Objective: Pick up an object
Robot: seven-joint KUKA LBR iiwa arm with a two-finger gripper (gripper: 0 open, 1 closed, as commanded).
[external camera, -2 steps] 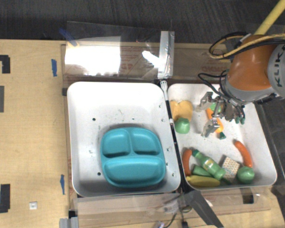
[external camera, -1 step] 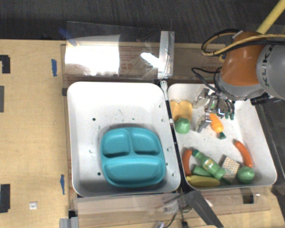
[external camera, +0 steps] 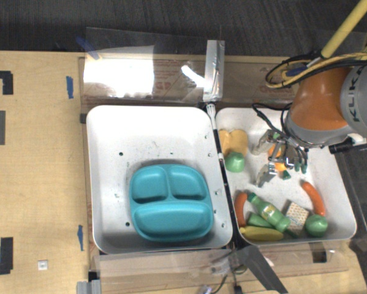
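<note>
The right bin holds several toy foods: a tan cup-like piece, a green ball, a green bottle, a yellow banana, an orange-red carrot, a red sausage, a speckled block and a green round piece. My gripper hangs low over the middle of this bin, below the orange wrist band. A small orange and green item lies right at the fingers; whether it is gripped is unclear.
The left bin holds a teal divided tray. A clear plastic sheet and a metal bracket stand behind the bins. Cables loop above the arm at the back right.
</note>
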